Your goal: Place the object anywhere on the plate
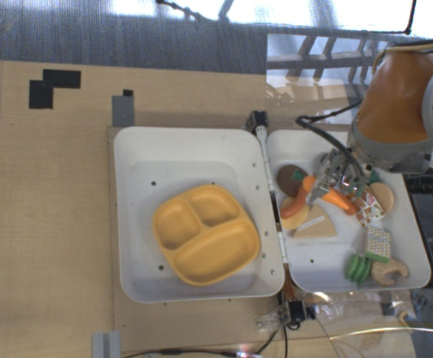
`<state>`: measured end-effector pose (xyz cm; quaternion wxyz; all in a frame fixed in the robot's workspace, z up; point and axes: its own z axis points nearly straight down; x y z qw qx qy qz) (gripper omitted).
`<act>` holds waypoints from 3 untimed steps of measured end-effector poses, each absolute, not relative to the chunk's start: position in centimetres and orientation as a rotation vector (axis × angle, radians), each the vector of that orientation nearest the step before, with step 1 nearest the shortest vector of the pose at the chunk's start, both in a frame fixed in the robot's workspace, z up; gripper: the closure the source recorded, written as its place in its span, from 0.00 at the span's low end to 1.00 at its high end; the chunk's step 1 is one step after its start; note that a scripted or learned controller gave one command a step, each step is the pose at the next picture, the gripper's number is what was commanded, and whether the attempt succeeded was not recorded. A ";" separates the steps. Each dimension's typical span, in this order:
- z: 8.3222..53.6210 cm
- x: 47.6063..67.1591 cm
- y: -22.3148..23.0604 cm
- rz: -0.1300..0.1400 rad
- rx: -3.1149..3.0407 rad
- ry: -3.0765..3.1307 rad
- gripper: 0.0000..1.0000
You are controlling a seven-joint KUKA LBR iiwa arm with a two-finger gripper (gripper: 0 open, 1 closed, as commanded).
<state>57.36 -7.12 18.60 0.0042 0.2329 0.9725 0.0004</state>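
Grey arm bent over right bin

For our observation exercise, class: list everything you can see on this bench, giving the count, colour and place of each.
Bins: two, white, side by side on the bench.
Plate: one, yellow, three compartments, in the left bin.
Toy foods: several, mixed colours, in the right bin; among them an orange carrot, a tan wedge, a green piece.
Black marks: on the bench, upper left.
Cables: below the bins.
Arm: one, grey and orange, from the right.
Tool: one, over the right bin's foods.
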 end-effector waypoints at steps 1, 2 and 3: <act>24.9 62.0 1.9 0.013 0.626 3.063 1.00; 22.8 58.1 11.4 0.011 0.492 3.098 1.00; 22.8 58.2 11.0 0.006 0.502 3.095 0.00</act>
